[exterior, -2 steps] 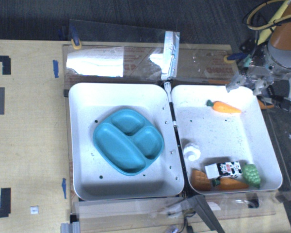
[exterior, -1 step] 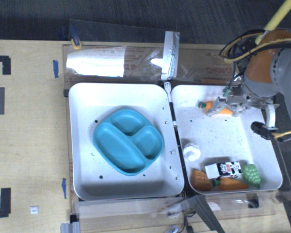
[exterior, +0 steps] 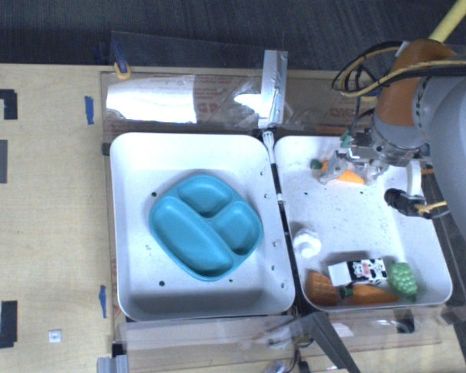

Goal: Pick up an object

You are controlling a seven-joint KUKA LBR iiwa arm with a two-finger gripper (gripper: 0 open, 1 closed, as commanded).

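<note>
Blue 3-compartment plate (exterior: pixel 206 224) in the left white bin (exterior: pixel 132 158)

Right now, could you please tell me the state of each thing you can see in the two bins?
Blue divided plate: right way up, flat in the left bin, nothing on it.
Orange piece: lying just under the hand.
White cup: lying apart in the right bin.
Green toy: lying among the front pile.

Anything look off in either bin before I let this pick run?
Nothing looks spilled or broken. The blue divided tray sits skewed in the left bin, not square to its walls. In the right bin, several small items are piled against the near wall, overlapping. The gripper is over a small orange piece at the far end.
</note>
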